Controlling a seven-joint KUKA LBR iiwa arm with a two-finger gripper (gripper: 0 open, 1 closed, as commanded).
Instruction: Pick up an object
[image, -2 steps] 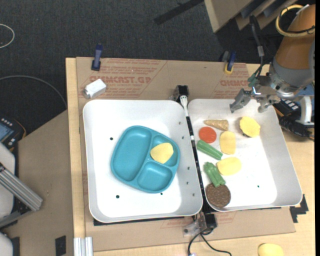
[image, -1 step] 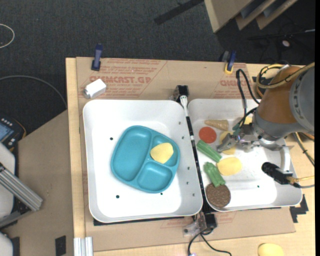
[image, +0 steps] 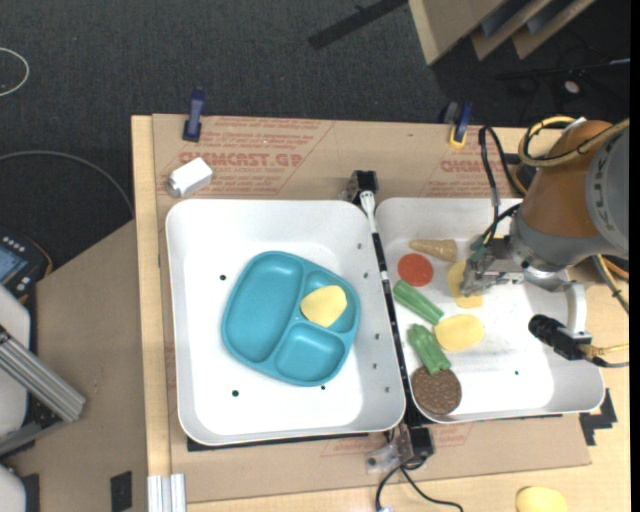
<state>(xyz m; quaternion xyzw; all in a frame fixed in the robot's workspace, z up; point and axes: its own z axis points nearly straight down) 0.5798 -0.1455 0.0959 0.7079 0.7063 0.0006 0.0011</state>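
Note:
My gripper (image: 480, 272) is down in the right bin (image: 520, 388), near its back middle, right over a small yellow piece (image: 466, 291) that pokes out at its left side. Close to its left lie a red disc (image: 416, 269) and a tan cone-shaped piece (image: 432, 247). A rounded yellow item (image: 459, 332) lies just in front of it. Two green pieces (image: 416, 301) (image: 428, 349) run along the bin's left side, and a brown round thing (image: 437, 391) sits in the front left corner.
The left bin (image: 190, 330) holds a blue divided plate (image: 260, 310) with a yellow item (image: 324, 305) in one compartment. A white block (image: 190, 177) lies on the board behind the left bin. Blue clamps (image: 193, 115) (image: 459, 123) stand at the back edge.

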